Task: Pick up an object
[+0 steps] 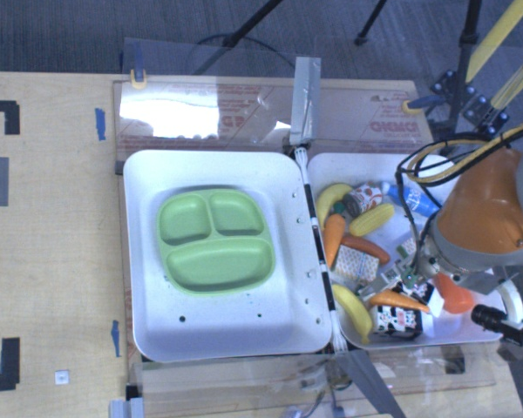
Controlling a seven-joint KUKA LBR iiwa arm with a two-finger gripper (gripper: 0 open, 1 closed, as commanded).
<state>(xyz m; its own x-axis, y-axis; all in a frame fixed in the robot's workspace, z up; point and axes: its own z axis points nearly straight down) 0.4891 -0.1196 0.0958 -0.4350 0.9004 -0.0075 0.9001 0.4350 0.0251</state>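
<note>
The right bin (392, 165) holds a heap of toy foods. A yellow banana (330, 200), a corn cob (372, 219) and an orange carrot (333, 239) lie at its left side. Another banana (356, 313), a small carrot (400, 301) and a black-and-white carton (394, 322) lie toward the front. My gripper (407, 277) is lowered into this bin, right over the small carrot and the carton. The grey wrist and its orange band (481, 207) cover the bin's right part.
The left bin (148, 190) bears a green divided plate (214, 239). A blue bottle (415, 200) and a small can (360, 201) lie at the back of the right bin. An orange-red ball (458, 300) sits under the wrist. A metal divider (315, 233) separates the bins.
</note>
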